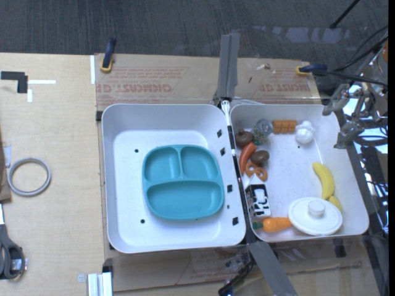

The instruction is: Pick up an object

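The arm sat at the far right, above the upper right corner of the right bin (353, 165), and its gripper (355, 113) was lost in a tangle of cables and metal there, so whether it stood wide or narrow could not be told; nothing showed between its tips. The pickable things all lay in the right bin, below and to the left of the gripper. Nearest was a small white lump (304, 133) by the back wall, with an orange block (284, 126) just left of it. A banana (324, 180) lay near the right wall, its long axis running roughly from back to front, with a slight curve, and a white lid (315, 216) sat just beside its lower end in the front corner. Along the left wall were a red-orange pepper (247, 156), a brown piece (260, 158), a black-and-white pack (258, 201) and a carrot (276, 224), all well apart from the gripper. The left bin (117, 184) held a teal plate (183, 182) with three compartments. Judged from this, no grasp had begun. The banana looked the plainest target: the gripper would need to come down and leftward, and close across the fruit's short width, at right angles to its long axis.
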Controlling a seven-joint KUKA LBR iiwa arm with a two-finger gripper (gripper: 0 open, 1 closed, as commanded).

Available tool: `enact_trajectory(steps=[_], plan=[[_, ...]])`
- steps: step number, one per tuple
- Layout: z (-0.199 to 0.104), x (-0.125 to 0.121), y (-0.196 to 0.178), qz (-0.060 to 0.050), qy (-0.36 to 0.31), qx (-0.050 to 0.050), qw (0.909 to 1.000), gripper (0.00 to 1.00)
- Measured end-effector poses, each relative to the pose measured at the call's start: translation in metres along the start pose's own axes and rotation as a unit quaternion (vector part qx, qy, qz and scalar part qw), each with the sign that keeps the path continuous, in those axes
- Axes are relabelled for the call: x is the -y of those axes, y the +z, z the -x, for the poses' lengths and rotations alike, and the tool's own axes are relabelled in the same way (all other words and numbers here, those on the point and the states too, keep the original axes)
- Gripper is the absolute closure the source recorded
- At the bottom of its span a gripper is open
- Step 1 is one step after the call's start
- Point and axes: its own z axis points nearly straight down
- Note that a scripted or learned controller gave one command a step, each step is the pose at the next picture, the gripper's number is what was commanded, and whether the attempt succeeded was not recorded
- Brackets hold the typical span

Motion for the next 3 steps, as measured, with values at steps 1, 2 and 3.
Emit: enact_trajectory(steps=[1, 2, 3], plan=[[-0.016, 0.008, 0.158, 0.0, 0.026, 0.0, 0.9997, 0.0], [-0.059, 0.01, 0.162, 0.0, 0.058, 0.0, 0.9983, 0.0], [-0.057, 0.009, 0.152, -0.001, 0.056, 0.002, 0.9984, 1.0]])
